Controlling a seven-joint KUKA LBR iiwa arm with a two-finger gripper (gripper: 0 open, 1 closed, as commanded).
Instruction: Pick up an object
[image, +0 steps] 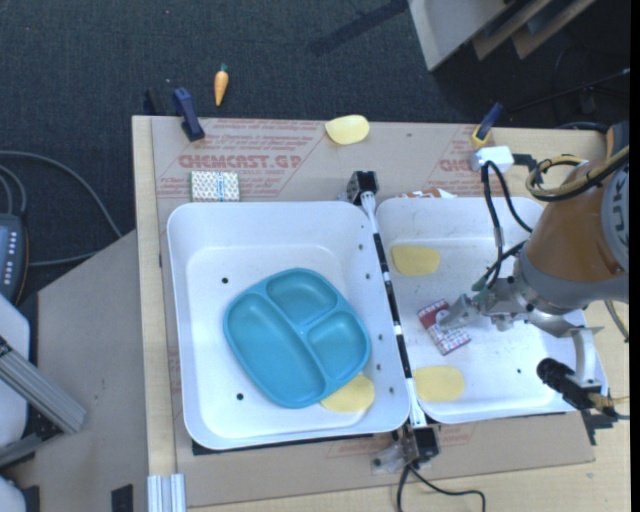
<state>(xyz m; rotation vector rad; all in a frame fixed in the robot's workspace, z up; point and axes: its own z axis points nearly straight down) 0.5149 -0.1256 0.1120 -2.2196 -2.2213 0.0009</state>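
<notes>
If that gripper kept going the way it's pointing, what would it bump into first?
Probably the small red-and-white packet in the right white bin; the gripper points left at it, though depth is unclear.

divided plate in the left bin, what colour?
Light blue. The divided plate lies in the left bin; the camera view shows it plainly.

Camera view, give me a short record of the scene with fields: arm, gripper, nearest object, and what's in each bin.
arm: grey arm with orange band, reaching in from the right over the right bin
gripper: gripper low in the right bin
nearest object: small red and white packet, right beside the gripper tip; contact unclear
right bin: packet, two yellow discs
left bin: blue divided plate, a yellow disc partly under its edge
bench outside bins: yellow disc, patterned packet
</notes>
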